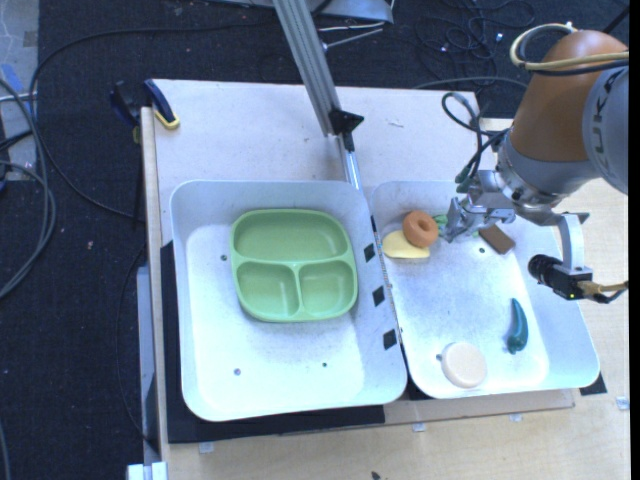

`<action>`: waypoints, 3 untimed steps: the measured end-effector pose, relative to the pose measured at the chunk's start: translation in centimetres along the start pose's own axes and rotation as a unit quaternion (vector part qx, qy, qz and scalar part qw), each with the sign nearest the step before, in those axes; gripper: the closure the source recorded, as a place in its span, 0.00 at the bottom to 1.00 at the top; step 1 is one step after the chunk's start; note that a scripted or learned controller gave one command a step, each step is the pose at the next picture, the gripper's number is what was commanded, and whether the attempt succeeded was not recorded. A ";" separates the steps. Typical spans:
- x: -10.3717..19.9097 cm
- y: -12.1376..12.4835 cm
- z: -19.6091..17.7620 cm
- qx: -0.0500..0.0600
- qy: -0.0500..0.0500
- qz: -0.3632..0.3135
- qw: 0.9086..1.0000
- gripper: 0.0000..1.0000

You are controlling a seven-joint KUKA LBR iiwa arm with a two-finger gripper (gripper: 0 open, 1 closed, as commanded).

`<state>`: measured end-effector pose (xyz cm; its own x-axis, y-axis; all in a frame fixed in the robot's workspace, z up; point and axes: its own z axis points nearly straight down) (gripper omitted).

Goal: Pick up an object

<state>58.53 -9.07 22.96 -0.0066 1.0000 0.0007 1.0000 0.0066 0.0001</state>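
Dark carpet strewn with black cables surrounds a pale wooden bench [250,133] that carries two shallow white bins side by side.

1. Left bin [200,368]: holds one green divided plate [295,265] with three compartments, lying flat near the middle of the bin floor. A slanted metal strut [305,48] rises from the bench behind the junction of the two bins.

2. Right bin [480,288]: holds five loose objects.
   - Orange ring-shaped doughnut [421,229], at the upper left of the bin.
   - Yellow banana-like piece [404,248], touching the lower left edge of the doughnut.
   - Round white disc [464,365], near the front wall, well apart from the others.
   - Brown block [496,237], near the upper middle, just beside the gripper.
   - Teal, curved pepper-like object [516,326], toward the right side.

3. Arm: the grey arm with its orange band [565,78] enters from the right. The gripper [455,220] hangs low over the upper part of the right bin, between the doughnut and the brown block. Whether its fingers are spread or pressed together cannot be told from this angle, and no object is visibly between them.
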 end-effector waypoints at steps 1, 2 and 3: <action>5.9 0.3 0.7 0.000 0.000 0.000 1.000 1.00; 11.5 0.6 -0.4 -0.001 0.000 0.000 1.000 1.00; 16.0 0.4 0.3 0.001 0.000 0.000 1.000 1.00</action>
